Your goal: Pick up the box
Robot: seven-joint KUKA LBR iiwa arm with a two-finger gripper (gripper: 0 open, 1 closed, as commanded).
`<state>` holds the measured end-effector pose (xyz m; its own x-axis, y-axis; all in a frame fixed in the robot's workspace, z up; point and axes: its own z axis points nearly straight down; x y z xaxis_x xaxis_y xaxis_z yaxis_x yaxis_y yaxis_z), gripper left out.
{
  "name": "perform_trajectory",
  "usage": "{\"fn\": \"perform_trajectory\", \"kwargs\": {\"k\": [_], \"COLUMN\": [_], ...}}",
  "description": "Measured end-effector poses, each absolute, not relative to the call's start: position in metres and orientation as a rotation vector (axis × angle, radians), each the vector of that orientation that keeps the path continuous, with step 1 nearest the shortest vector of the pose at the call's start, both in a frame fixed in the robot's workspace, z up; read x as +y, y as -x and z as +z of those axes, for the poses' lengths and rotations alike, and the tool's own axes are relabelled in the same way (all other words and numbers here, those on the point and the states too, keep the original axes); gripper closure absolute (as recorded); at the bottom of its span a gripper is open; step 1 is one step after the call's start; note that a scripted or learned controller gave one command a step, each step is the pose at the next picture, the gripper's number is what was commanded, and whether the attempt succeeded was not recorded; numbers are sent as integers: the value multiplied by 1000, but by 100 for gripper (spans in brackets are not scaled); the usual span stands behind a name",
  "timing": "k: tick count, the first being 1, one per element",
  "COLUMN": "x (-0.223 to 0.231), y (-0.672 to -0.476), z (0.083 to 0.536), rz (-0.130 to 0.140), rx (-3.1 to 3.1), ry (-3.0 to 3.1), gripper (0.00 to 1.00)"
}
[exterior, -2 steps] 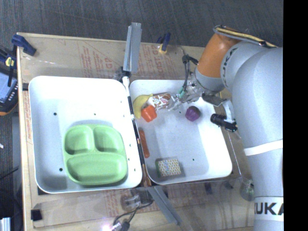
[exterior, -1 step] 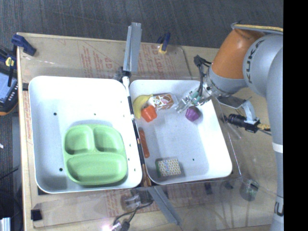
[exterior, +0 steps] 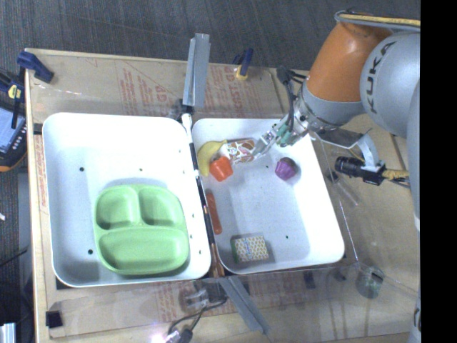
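Box (exterior: pixel 250 249) flat near right bin (exterior: pixel 314 213) front wall; likely light, stiff; pinch across short sides. Gripper (exterior: pixel 265 143) closure unclear.

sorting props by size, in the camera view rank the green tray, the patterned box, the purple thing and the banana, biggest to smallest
1. green tray, by far the largest
2. patterned box
3. banana, partly hidden by an orange item, so its rank against the box is unsure
4. purple thing, smallest
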<state>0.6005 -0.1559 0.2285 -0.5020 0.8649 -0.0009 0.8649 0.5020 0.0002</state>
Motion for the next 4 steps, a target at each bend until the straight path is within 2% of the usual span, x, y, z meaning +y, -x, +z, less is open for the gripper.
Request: {"fn": "perform_trajectory", "kwargs": {"k": [1, 2, 3, 4], "x": [-156, -210, -210, -209], "y": [-600, -548, -597, -626], "z": [228, 185, 185, 91], "rz": [-1, -4, -2, -2], "rx": [2721, 2730, 2686, 2718], "ry": [-1568, -1558, -1630, -1579], "gripper": [0, 0, 0, 0]}}
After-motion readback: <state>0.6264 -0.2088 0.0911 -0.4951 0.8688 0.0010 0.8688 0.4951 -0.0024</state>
